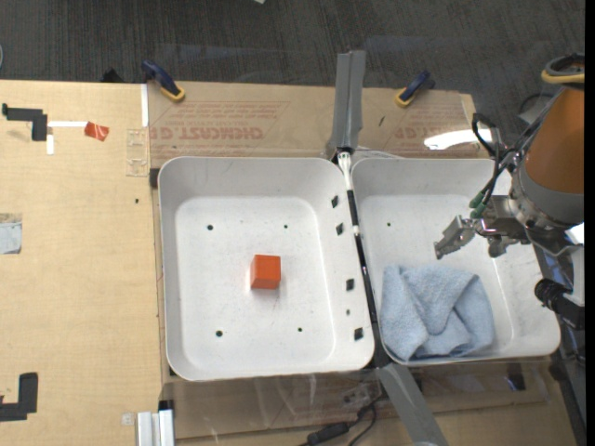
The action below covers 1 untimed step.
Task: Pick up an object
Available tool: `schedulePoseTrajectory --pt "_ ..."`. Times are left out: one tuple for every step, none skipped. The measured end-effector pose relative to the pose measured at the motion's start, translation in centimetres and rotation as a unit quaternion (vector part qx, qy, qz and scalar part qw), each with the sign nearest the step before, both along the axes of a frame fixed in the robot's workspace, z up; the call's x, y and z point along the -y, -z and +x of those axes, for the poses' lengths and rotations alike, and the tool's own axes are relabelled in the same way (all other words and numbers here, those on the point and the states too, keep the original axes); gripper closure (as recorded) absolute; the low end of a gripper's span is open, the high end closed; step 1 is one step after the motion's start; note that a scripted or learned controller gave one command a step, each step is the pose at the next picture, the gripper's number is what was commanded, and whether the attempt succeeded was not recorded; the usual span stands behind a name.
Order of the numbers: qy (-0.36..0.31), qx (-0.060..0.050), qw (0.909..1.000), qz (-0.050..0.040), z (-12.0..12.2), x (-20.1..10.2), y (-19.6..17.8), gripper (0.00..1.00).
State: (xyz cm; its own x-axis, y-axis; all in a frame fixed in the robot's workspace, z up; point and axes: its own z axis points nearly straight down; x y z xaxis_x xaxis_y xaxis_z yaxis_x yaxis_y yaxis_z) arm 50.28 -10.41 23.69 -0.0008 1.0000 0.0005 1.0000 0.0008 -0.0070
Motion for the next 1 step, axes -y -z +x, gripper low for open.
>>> schedulePoseTrajectory --pt "0.094 0.001 0.9955 -0.0021 -0.66 -8.98 -8.52 0.0"
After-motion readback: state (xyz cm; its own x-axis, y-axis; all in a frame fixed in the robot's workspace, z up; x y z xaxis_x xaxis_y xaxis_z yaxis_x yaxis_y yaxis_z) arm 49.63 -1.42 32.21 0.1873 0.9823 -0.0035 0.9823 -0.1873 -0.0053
